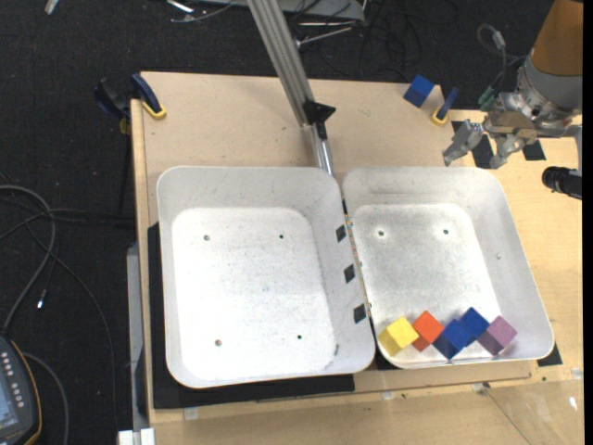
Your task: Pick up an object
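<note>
Fingers [474,148] apart beyond right bin's [435,248] far rim; four blocks [449,330] crowd its near edge

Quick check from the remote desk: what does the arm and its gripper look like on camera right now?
The arm shows an orange band over a grey wrist ring. Below it the gripper is grey metal with dark parts, and a thin grey cable loops beside it.
</note>
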